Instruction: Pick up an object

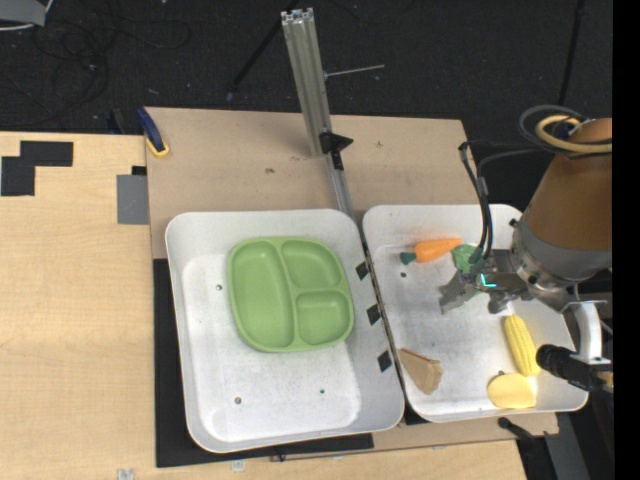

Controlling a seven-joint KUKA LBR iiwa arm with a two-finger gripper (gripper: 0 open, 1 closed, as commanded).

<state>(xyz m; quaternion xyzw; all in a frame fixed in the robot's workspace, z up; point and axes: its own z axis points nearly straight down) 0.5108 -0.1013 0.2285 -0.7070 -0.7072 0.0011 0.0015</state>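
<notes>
**Carrot within reach of the claw**

While the claw [462,290] hangs in the right bin [440,378], its spread not discernible, the carrot [437,251] lies just toward eleven o'clock. It looks light, stiff and smooth; grip across its middle.

Both bins are white: the left bin [200,388] holds a light green divided plate [291,294], and the right bin [450,368] holds an orange carrot [437,250] with a dark green tip, a yellow corn cob [519,343], a paler yellow piece [512,391] and a tan wedge [422,370]. The arm [570,208] is grey under an orange band. The tool [470,286] is dark grey with a small cyan light. The table [70,298] is pale wood with black squares.
</notes>
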